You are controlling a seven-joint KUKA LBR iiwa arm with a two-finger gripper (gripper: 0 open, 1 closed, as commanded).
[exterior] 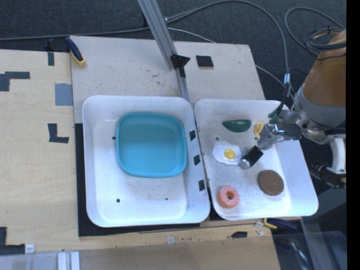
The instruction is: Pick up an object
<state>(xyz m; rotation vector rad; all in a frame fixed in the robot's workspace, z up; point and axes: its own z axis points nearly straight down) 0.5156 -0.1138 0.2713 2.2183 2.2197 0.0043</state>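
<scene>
The right bin holds a fried-egg toy, a dark green piece, a pink donut and a brown round cookie. A small yellow piece lies beside the green one. My gripper hangs low over the bin's upper right part, just right of the yellow piece and above the cookie. The arm comes in from the right edge. I see nothing held in the gripper.
A light blue square plate lies in the left bin. A metal pole slants up from between the bins. Cables run across the dark floor behind the bench.
</scene>
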